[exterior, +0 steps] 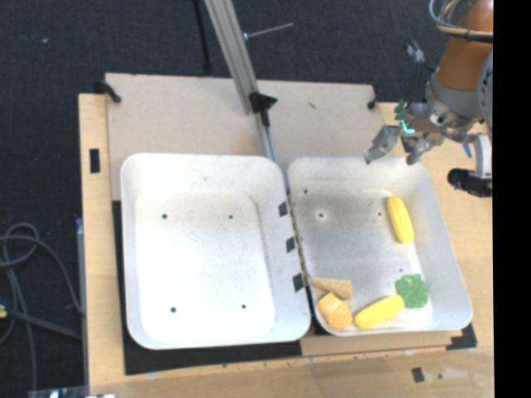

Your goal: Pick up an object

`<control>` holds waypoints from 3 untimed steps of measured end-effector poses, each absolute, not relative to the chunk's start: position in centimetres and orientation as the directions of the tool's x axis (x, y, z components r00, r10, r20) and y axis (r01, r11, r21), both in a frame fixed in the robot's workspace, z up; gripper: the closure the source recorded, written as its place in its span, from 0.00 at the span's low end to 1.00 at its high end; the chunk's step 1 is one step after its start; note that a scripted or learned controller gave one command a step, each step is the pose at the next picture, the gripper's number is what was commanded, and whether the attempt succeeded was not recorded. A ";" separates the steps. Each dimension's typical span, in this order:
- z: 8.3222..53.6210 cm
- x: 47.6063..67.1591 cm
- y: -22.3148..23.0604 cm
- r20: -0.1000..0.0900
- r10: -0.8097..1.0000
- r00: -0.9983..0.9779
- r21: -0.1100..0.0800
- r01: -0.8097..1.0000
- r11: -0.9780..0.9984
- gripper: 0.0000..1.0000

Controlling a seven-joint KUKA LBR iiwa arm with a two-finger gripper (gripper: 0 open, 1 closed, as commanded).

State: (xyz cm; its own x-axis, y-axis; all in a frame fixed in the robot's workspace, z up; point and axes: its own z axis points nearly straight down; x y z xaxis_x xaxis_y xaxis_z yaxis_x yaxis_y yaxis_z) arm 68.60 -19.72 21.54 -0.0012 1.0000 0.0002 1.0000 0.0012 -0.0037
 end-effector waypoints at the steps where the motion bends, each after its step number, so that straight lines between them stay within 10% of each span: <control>1: 21.9 68.7 -19.8 -0.003 1.000 -0.005 0.000 1.000 0.005 0.00; 3: 13.1 67.7 -19.3 -0.002 1.000 -0.005 -0.002 1.000 0.005 0.00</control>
